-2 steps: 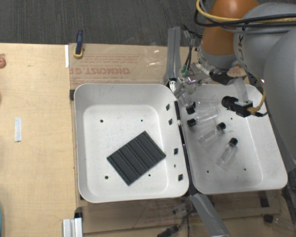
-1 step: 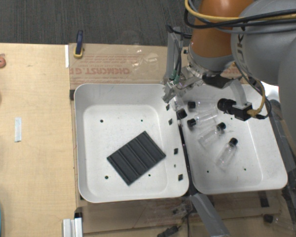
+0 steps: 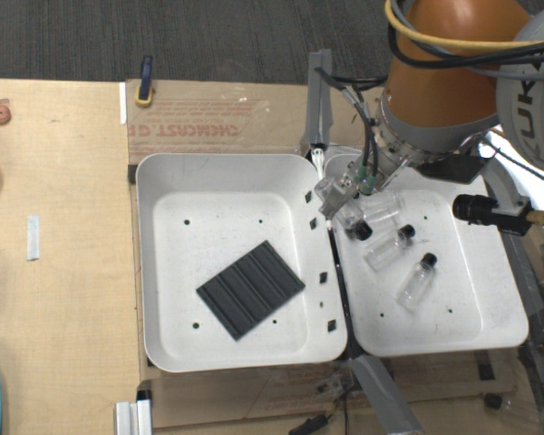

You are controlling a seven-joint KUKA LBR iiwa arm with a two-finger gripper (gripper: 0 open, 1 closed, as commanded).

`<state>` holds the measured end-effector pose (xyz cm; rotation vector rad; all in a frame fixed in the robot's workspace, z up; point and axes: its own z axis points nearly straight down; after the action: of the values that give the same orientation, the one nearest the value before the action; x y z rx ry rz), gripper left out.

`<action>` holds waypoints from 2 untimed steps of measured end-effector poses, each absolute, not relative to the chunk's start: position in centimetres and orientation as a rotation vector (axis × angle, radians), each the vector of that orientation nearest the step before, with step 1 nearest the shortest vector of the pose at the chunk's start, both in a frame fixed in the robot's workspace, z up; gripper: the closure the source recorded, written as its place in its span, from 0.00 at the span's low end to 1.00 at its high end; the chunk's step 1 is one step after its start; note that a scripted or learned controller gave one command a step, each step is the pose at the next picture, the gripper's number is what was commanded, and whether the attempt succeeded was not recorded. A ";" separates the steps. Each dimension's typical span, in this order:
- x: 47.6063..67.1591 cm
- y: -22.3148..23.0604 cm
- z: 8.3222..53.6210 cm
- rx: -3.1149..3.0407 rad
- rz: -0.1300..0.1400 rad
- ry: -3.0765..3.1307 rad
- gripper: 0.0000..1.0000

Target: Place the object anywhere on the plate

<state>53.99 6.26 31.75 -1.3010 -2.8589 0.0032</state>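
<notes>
The gripper (image 3: pixel 347 208) hangs low at the right bin's (image 3: pixel 471 333) upper-left corner, close above a clear vial (image 3: pixel 374 217); whether its fingers are wide, narrow or holding anything I cannot tell. Three more clear vials (image 3: pixel 417 279), black-capped, lie loose just beside, toward that bin's middle, probably the stock to pick from. The dark ribbed plate (image 3: pixel 251 289) lies flat and tilted at the left bin's (image 3: pixel 163 188) middle, bare, so a drop anywhere on it should count
</notes>
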 end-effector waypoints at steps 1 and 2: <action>48.8 11.5 28.9 -1.426 0.006 -2.797 1.00; 52.4 18.9 23.3 -1.506 0.006 -2.756 1.00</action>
<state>52.43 18.88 23.32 -1.5056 -2.7556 0.0057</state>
